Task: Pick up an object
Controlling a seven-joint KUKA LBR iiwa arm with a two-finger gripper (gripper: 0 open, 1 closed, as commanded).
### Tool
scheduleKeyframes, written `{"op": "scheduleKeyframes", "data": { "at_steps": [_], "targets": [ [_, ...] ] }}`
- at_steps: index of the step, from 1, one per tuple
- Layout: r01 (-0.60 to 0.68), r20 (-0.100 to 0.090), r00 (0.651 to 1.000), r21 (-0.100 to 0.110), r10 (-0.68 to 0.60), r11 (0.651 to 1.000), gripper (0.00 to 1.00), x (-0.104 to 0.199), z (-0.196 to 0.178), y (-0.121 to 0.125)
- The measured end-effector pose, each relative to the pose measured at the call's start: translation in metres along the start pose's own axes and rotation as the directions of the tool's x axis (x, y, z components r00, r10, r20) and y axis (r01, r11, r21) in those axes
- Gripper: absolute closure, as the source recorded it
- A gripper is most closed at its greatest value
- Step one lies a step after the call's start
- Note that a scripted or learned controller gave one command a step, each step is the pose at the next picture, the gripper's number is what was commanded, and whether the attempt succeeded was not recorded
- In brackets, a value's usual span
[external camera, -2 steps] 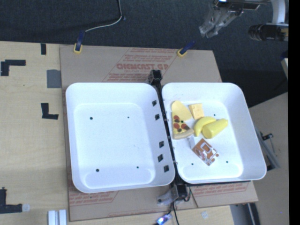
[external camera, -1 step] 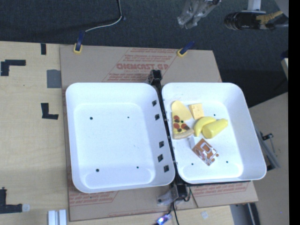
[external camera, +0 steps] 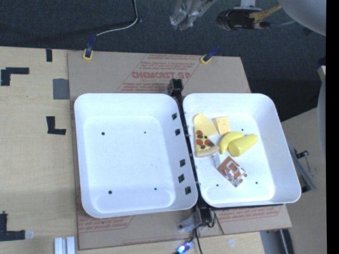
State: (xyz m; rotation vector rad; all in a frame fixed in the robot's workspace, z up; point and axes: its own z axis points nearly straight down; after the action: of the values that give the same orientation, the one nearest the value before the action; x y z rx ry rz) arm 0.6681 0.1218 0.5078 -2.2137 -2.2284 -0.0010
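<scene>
Pizza slice [external camera: 204, 136] lies in right bin [external camera: 275, 157] beside banana [external camera: 238, 142].

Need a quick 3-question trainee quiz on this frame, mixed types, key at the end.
1. True or false: the pizza slice lies in the left bin.
2. Which item touches the yellow lemon-like piece? A) cheese cube B) banana C) waffle piece
3. Fill in: the gripper hangs beyond the bins' ____ edge.

Key: 1 false, it is in the right bin. 2 B. 3 far.
</scene>
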Motion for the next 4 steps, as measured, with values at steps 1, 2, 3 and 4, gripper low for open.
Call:
{"op": "scheduleKeyframes", "data": {
  "at_steps": [1, 2, 3, 4],
  "targets": [
    [-0.001, 0.0, 1.0, -0.002, 0.001, 1.0, 1.0, 0.062, -0.028, 0.0],
    [-0.006, 0.004, 1.0, 0.006, 0.006, 1.0, 1.0, 0.048, 0.026, 0.0],
    [-0.001, -0.001, 1.0, -0.004, 0.001, 1.0, 1.0, 0.115, -0.026, 0.0],
    [-0.006, 0.003, 1.0, 0.003, 0.006, 1.0, 1.0, 0.111, 0.0, 0.001]
  ]
}}
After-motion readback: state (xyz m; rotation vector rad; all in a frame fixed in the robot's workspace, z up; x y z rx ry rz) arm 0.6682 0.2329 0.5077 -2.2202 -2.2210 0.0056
